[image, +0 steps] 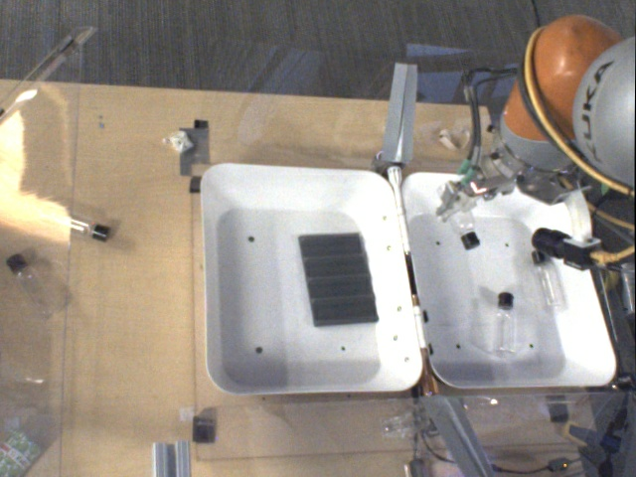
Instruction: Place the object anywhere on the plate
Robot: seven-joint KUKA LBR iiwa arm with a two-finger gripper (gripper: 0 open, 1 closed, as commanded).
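A dark grey ridged plate (338,278) lies flat in the middle of the left bin (229,296). In the right bin (586,366) a clear vial with a black cap (505,321) lies near the front, and a second clear vial (548,282) lies to its right. A small black piece (469,238) sits near the bin's back left. My gripper (457,199) hangs over the back left corner of the right bin, just above that black piece. I see nothing held in it.
The arm's orange band (561,63) and grey wrist fill the upper right, over the right bin's back edge. A black cable fitting (556,245) juts over that bin. A metal post (400,107) stands behind the bins' shared wall. Small vials lie on the bench at left.
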